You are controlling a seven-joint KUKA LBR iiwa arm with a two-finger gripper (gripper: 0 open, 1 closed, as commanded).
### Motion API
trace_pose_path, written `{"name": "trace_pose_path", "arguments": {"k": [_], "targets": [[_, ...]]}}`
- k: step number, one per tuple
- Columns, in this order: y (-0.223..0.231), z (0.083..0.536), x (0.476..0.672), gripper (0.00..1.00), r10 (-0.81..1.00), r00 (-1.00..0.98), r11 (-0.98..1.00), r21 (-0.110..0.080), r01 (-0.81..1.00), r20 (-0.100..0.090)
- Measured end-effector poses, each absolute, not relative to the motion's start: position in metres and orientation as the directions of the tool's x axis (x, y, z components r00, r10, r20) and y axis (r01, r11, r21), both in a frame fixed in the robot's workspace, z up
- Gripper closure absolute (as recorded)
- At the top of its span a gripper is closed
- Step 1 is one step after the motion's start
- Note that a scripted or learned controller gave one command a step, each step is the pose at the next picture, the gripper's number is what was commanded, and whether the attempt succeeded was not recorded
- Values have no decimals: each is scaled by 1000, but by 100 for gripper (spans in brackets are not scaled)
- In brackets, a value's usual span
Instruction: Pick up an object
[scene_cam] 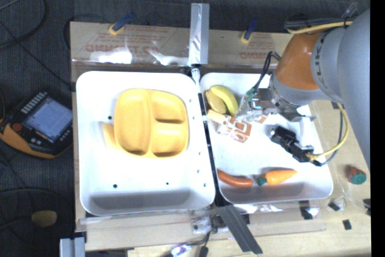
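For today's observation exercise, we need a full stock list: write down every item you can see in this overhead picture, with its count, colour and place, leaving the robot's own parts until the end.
Bins: 2, white, side by side on the bench.
Divided plate: 1, yellow, in the left bin.
Banana: 1, yellow-green, upper left of the right bin.
Patterned piece: 1, orange and white, below the banana; too small to identify.
Hot dog: 1, orange-red, front of the right bin.
Carrot: 1, orange with a green end, beside the hot dog.
Handheld pendant: 1, black and orange, on the floor at left.
Clips: 2, blue and yellow, at the bench's back edge.
Arm: 1, grey with an orange band, reaching in from the right.
Gripper: 1, over the right bin, near the banana.
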State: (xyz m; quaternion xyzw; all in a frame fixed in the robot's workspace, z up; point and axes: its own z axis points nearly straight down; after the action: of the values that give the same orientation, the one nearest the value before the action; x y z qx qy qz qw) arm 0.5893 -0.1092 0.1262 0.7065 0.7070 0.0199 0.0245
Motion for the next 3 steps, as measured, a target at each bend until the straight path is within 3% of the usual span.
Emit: {"name": "trace_pose_path", "arguments": {"k": [1, 2, 3], "targets": [[-109, 123, 587, 0, 1000, 0, 0, 56, 998, -6], [-124, 137, 541, 0, 998, -58, 58, -3, 998, -3], [-133, 89, 624, 0, 977, -212, 212, 4, 977, -8]]}}
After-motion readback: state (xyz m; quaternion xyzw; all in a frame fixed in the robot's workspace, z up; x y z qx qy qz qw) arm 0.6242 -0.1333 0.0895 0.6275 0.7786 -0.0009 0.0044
